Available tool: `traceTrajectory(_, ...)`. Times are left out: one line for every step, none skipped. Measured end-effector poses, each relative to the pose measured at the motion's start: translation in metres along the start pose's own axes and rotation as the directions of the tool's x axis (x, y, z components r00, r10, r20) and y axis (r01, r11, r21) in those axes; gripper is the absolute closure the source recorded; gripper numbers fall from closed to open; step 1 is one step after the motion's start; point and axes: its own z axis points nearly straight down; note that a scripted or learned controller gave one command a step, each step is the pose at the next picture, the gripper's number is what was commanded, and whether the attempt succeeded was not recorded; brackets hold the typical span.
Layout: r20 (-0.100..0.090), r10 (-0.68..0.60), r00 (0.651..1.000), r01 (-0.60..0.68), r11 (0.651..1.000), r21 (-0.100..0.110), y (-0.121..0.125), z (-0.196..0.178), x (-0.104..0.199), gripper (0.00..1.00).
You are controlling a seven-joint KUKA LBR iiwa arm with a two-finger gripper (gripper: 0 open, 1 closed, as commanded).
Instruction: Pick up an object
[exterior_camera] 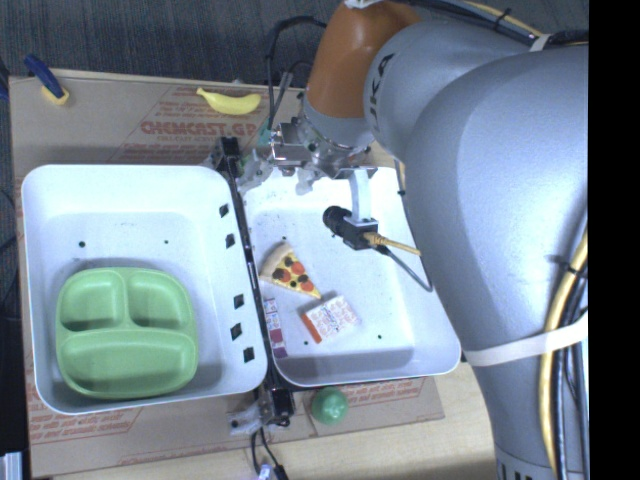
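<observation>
I see the claw (292, 156) at the far corner of the right bin (395, 303), by the divider; I cannot tell whether it is apart or together. A pizza slice (290, 270) and a packet (331, 318) lie in that bin, well clear of the claw.

Pale bench (465, 408) under printed cardboard sheet (170, 128). Two white bins side by side on sheet, touching along middle: left bin (40, 193) at 9 o'clock, right bin (420, 353) at centre toward 3 o'clock. Yellow banana (230, 99) on cardboard at 12 o'clock, just beyond bins. Blue-and-yellow clamp (45, 78) at sheet's 10 o'clock corner. Green ball (328, 405) at 6 o'clock, just beside right bin's near rim.
</observation>
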Motion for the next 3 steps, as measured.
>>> traceTrajectory(0.000,0.000,1.000,0.000,1.000,0.000,0.0000,0.0000,0.0000,0.00)
traceTrajectory(0.000,0.000,1.000,0.000,1.000,0.000,0.0000,0.0000,0.0000,0.00)
traceTrajectory(0.000,0.000,1.000,0.000,1.000,0.000,0.0000,0.0000,0.0000,0.00)
